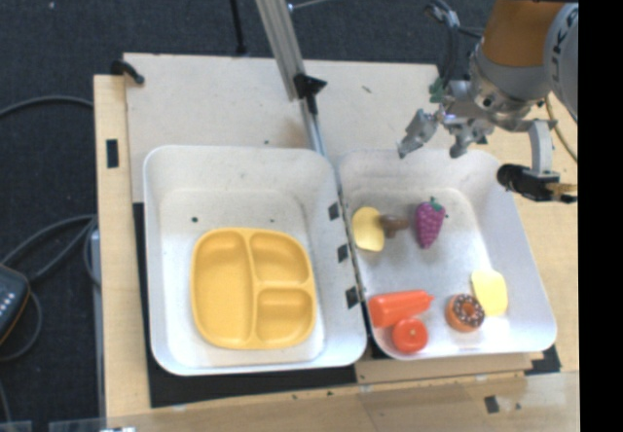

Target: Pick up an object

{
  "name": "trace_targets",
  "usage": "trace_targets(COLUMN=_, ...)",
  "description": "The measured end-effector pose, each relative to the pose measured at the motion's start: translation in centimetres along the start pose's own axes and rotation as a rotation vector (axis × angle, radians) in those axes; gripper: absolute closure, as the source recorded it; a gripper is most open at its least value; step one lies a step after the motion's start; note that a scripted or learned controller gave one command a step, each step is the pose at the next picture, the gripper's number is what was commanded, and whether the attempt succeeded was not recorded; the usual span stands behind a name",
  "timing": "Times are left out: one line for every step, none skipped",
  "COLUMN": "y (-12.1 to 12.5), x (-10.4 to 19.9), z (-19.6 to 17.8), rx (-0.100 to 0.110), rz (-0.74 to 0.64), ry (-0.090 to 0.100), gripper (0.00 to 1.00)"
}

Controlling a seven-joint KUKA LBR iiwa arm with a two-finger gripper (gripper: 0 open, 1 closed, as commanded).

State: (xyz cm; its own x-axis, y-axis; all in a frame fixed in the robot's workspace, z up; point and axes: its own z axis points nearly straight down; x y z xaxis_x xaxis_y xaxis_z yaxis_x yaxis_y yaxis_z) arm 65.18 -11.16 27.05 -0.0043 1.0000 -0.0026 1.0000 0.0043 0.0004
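Arm (521,7) comes in from the right, orange band above the wrist, pincer (435,145) hanging over the back edge of the right bin (516,245). Its two fingers are spread apart, one fingertip (408,146) to the left and the other nearer the wrist, nothing between them. It is up above the bin, not touching any item.

Things in the right bin, all below the pincer in the view:
- purple grape bunch (429,222), nearest to the pincer, almost straight below it, lying on the bin floor.
- yellow mushroom-like toy (369,229) with a brown stem, below and left of the pincer, near the bin's left wall, just beside the grapes but apart from them.
- pale yellow piece (490,292), below and a bit right of the pincer, touching or nearly touching the donut (465,312), which has dark icing.
- carrot (398,305), orange, lying flat far below the pincer at the front of the bin, with a red tomato (410,335) just in front of it, touching or close to it.

Left bin (165,187), well to the left of the pincer, has a yellow divided plate (253,286) lying flat in it. Both bins sit side by side on the desk (214,99). A metal pole (277,17) slants up from the desk behind the bins, left of the pincer.
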Motion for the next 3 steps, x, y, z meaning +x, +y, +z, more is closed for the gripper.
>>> trace_targets(y=-3.6, x=13.6, z=7.1, rx=0.005, rz=-0.004, ry=0.005, gripper=0.0)
trace_targets(y=-4.1, x=15.5, z=10.6, rx=-0.018, rz=0.009, ry=-0.006, gripper=0.0)
trace_targets(y=-3.9, x=15.7, z=11.2, rx=-0.029, rz=0.013, ry=-0.012, gripper=0.0)
